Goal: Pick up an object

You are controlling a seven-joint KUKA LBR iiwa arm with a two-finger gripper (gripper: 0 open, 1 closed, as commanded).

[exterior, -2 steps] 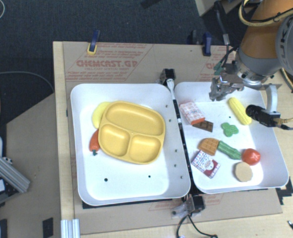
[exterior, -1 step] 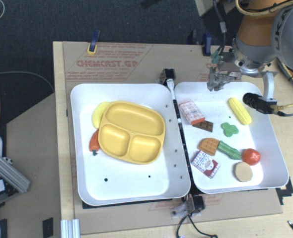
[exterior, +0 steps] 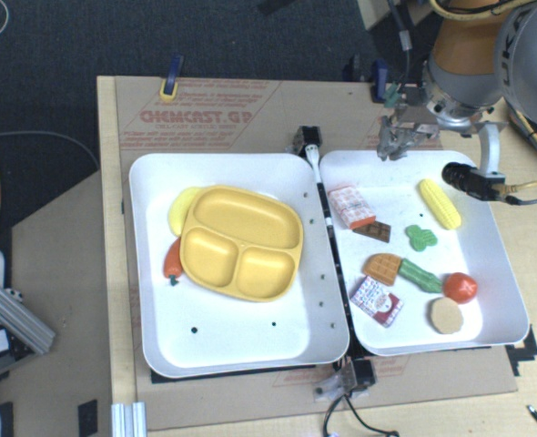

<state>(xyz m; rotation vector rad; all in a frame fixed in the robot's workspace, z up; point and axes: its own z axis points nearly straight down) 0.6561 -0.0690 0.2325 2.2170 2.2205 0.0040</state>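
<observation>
Camera view, looking down at a slant: the arm (exterior: 487, 35) is cut off by the top and right edges. The gripper (exterior: 393, 146) is seen small and dark at the far rim of the right bin (exterior: 514, 299); whether the fingers are apart or together cannot be told, and nothing is seen between them. A red-orange item (exterior: 173, 260) and a yellow item (exterior: 181, 208) are largely hidden under the yellow divided tray (exterior: 241, 242) in the left bin (exterior: 150, 244). The corn cob (exterior: 440, 203) is noted in the right bin, long axis running from far-left to near-right, lying well apart from the gripper, nearer the camera and to its right. A pink packet (exterior: 351, 206) lies near the bin's left wall.
</observation>
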